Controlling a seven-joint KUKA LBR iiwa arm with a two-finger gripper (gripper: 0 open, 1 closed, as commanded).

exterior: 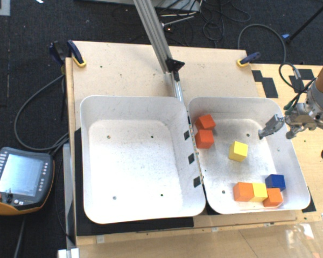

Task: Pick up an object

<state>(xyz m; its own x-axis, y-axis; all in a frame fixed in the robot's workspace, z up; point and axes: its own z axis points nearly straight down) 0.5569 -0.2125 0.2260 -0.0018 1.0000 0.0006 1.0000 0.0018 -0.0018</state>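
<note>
From the camera above, the tabletop (129, 69) is carrying two shallow white bins side by side. The left bin (97, 117) is lying beside the right bin (290, 160), their inner rims meeting along the middle.

In the right bin, two orange-red blocks are sitting close to the inner rim: the upper orange-red block (206, 122) is just beside the lower orange-red block (204, 138), nearly touching. A yellow block (238, 151) is resting apart from them, near the bin's middle. Toward the near right corner, a cluster is lying packed together: an orange block (243, 191), a small yellow block (259, 191) touching it, a blue block (275, 181) and another orange block (274, 198) just below the blue one.

The arm is reaching in from the right, and the hand (282, 127) is hovering over the right bin's far right rim, well apart from every block. Nothing is showing between its fingers; how far they are parted I cannot tell.
</note>
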